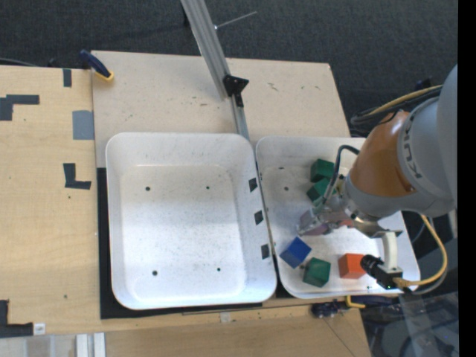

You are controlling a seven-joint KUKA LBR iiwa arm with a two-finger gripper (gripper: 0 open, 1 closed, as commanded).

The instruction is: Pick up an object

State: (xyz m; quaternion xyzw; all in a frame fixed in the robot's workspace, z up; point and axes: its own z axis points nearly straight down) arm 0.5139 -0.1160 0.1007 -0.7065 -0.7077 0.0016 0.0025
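Two white bins side by side: left bin (178, 222), right bin (286, 166). In the right: three green blocks (322, 170) (318, 191) (316, 271), one blue block (295, 252), one orange block (351, 265). Gripper (318, 223) low among them, finger opening impossible to tell. No legible writing

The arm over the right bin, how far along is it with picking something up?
Done: the arm has reached into the right bin, with the gripper low among the blocks. In hand: nothing visibly; it sits near the two green blocks. I cannot tell whether it has closed. Left: a grasp and a lift. The blue block, another green block and the orange block lie on the bin floor.
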